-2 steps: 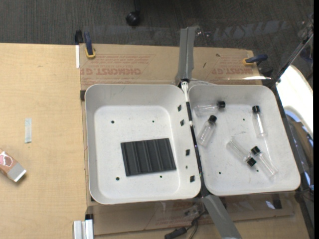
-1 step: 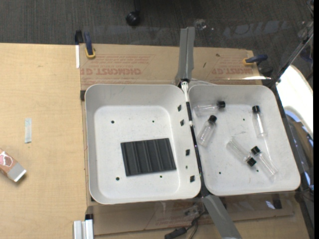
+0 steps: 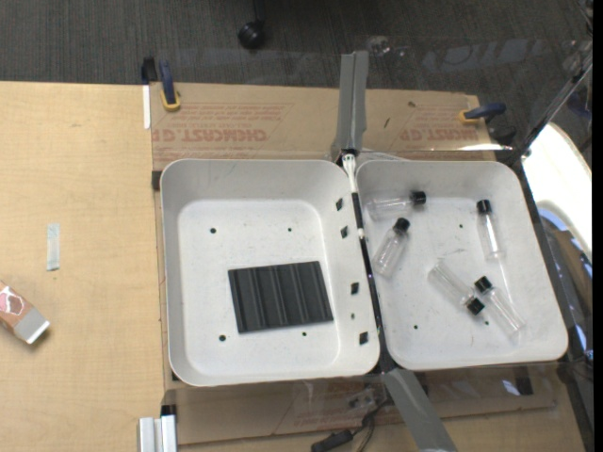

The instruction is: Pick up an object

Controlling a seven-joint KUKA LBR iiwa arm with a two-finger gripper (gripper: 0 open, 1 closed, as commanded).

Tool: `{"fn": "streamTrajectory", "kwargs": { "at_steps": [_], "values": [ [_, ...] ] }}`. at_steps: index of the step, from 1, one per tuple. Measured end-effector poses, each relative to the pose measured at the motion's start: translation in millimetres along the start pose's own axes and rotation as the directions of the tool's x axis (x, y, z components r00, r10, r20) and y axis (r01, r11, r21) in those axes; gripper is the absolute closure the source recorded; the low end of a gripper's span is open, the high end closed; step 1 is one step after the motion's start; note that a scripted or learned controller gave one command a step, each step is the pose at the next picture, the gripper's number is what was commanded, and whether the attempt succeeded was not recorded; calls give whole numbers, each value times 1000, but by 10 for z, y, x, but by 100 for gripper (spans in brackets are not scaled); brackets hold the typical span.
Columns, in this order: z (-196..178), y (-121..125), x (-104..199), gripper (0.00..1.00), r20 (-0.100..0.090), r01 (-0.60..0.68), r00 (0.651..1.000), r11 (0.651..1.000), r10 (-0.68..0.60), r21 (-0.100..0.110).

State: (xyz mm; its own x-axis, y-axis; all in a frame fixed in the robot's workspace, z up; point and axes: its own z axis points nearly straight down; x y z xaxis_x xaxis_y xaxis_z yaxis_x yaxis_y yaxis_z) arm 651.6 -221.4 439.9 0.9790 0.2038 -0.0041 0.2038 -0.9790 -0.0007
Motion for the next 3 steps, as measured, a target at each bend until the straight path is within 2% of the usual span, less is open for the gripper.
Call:
{"fn": "streamTrajectory", "kwargs": {
  "at_steps": [3],
  "values": [
    [-4, 1, 22, 100, 0, 0, 1000, 1000, 0, -1]
  ]
}}
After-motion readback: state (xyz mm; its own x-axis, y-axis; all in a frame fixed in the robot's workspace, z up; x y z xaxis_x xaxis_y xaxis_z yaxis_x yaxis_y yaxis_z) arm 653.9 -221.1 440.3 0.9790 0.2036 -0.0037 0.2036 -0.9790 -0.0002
